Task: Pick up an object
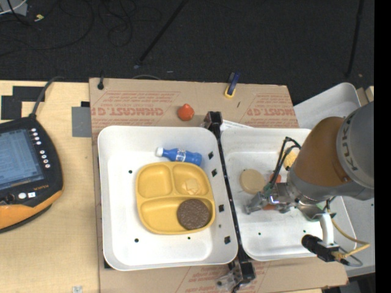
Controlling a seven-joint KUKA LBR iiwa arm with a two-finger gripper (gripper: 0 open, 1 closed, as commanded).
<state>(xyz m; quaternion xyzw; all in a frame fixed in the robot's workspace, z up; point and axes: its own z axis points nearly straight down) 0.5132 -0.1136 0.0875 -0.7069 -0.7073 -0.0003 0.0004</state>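
Orange-banded arm (327, 154) hangs over the right bin (269, 249), gripper (259, 203) low, finger state not discernible; just above-left of it lies a tan disc (250, 180), probably light, stiff, flat, best pinched across its rim; yellow tray (165, 191) sits farther left.

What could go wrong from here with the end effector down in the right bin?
1. The end effector sits low in the right bin, beside the tan round object, not over it, so a grasp may close on nothing.
2. The central divider is near; a leftward sweep might clip it.
3. The loose cables on the wrist could snag.
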